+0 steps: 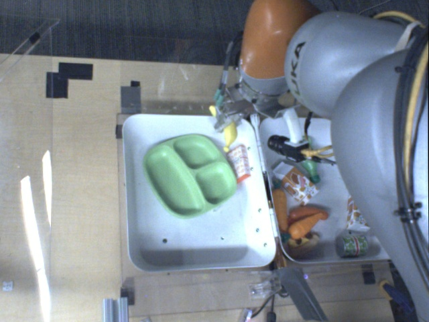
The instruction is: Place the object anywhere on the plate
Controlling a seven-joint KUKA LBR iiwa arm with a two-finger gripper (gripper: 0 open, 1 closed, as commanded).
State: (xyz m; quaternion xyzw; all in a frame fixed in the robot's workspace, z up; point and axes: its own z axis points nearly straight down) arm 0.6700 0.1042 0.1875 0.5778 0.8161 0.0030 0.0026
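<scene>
The pincer (pixel 226 118) grips a small yellow object (pixel 230 135) just beyond the green plate (pixel 191 174)'s far right corner. Step: transport. Next move: shift over a plate compartment, then release.

A grey arm (pixel 362 79) with an orange band reaches in from the right, its gripper (pixel 226 116) poised over the far right corner of the left bin (pixel 201 247). A small yellow item (pixel 230 135), possibly a banana, sits just below the gripper. A green plate (pixel 191 174) with three compartments lies in the left bin, a red-and-white packet (pixel 239 163) touching its right edge. The right bin (pixel 328 253) holds a carrot (pixel 305 223), a can (pixel 352 245) and other clutter.
</scene>
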